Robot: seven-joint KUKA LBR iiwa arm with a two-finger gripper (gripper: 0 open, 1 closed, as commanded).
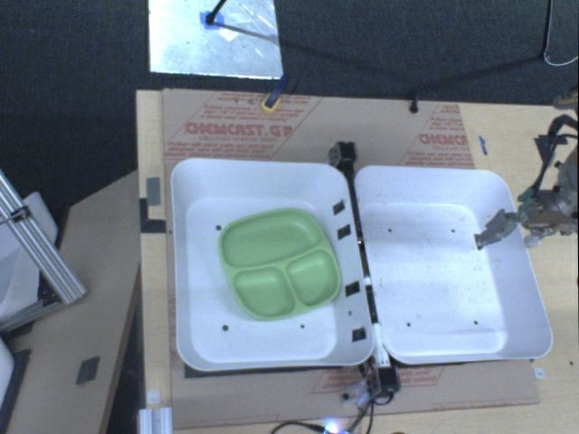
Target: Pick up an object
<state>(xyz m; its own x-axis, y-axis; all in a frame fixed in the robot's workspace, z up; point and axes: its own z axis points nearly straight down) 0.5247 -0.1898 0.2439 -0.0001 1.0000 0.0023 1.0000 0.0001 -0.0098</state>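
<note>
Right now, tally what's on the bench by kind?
White bins: 2, left and right
Green divided plate: 1, in the left bin
Total: 3

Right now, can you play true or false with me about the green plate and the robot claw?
1. The green plate lies in the left bin. True.
2. The plate has three sections. True.
3. The claw is holding the plate. False: the claw is over the right bin, well apart from the plate.
4. The plate is red. False: it is light green.
5. The two bins sit side by side. True.
</note>
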